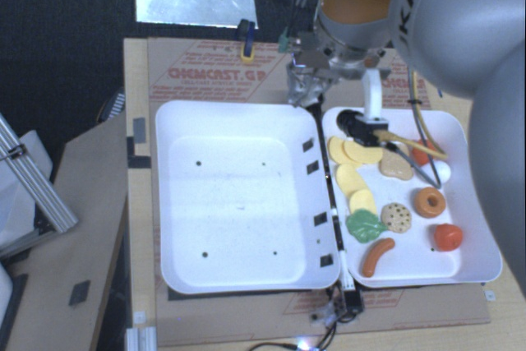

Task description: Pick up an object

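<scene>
Above the far rim, where the two bins meet, the gripper (304, 92) is seen hanging from the grey arm; whether it is open or closed cannot be told from this angle. All candidate objects are gathered in the right bin (475, 255), beside the left bin (177, 259).

One doughnut (428, 201), one cookie (397, 216), one sausage (377, 256), one tomato (447, 237) and one green leafy piece (363, 224) can be counted, along with what appear to be four yellow slices (349, 177) overlapping near the divider. Items at the bin's far end are too tangled to be counted.

All are judged to be light, stiff toy food with smooth, somewhat slippery skins. The sausage is probably best taken across its narrow middle, since it lies apart from its neighbours. The flat slices and cookie are expected to be harder to grip, being low against the floor.
</scene>
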You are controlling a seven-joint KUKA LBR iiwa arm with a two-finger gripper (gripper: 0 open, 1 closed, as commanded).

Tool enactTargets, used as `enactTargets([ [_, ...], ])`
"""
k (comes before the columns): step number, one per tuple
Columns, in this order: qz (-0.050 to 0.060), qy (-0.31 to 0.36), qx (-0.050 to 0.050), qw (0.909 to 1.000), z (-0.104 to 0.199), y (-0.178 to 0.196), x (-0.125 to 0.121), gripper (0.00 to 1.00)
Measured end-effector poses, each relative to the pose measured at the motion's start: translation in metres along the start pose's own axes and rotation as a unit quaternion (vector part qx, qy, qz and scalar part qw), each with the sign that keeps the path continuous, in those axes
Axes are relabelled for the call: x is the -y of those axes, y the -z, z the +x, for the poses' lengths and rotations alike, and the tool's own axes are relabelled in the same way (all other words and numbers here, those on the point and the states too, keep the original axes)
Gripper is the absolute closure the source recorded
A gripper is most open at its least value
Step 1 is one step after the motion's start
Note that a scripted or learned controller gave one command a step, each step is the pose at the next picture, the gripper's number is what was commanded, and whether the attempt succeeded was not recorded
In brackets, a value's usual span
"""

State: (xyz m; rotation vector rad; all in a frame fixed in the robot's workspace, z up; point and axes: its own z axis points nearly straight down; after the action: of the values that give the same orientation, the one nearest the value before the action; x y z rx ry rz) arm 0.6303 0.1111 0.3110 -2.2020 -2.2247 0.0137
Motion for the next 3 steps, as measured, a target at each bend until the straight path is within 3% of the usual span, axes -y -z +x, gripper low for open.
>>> enactTargets([
  [1,-0.011,-0.001,-0.001,0.9999,0.053,0.049,-0.039,1.00],
  [2,-0.013,0.000,-0.002,0.9999,0.104,0.138,-0.037,1.00],
  [3,-0.012,0.000,-0.002,0.9999,0.127,0.222,0.039,1.00],
])
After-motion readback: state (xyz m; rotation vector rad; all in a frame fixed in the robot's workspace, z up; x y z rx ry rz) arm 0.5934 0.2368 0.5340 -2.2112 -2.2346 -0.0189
